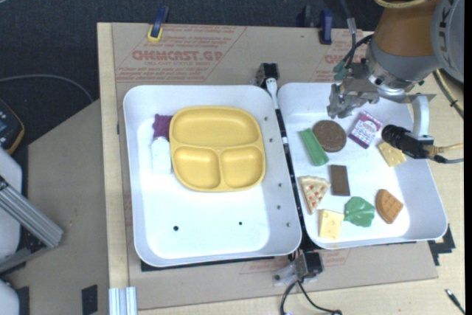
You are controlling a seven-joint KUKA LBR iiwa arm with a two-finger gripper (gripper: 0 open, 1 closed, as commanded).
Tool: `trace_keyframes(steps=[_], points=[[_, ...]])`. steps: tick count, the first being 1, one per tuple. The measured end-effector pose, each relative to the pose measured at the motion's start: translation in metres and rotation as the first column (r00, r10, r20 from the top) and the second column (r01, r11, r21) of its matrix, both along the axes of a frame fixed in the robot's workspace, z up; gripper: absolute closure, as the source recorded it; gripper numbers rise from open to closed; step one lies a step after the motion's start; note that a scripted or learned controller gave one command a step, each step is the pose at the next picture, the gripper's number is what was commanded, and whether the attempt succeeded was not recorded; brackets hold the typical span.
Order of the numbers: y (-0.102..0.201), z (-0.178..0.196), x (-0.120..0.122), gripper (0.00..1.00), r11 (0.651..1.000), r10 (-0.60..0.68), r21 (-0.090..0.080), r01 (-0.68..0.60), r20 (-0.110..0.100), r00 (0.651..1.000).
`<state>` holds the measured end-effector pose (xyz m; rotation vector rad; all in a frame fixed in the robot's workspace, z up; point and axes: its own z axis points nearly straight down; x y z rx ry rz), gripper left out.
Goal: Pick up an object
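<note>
In the camera view, the claw (341,104) hangs over the right bin (435,195), just beside the brown disc (329,136); whether it is open or closed cannot be told. The risk: the toys lie close, so the claw may push one aside or catch two. Count: two bins, one yellow tray (217,146) in the left bin (136,181), about nine small toys on the right.

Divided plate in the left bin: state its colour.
Yellow; the divided plate shows best in the camera view.

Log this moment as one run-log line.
hand: above right bin, by brown disc | nothing seen held | yellow tray: left bin
</note>
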<state>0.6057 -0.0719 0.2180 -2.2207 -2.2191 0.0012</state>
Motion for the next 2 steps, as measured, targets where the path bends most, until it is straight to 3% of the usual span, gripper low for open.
trace_keyframes(steps=[1, 2], points=[[0.006, 0.0, 0.014, 1.0, 1.0, 0.002, -0.001, -0.002, 0.005, 1.0], [-0.005, -0.001, 0.011, 1.0, 1.0, 0.0, -0.001, 0.0, 0.002, 1.0]])
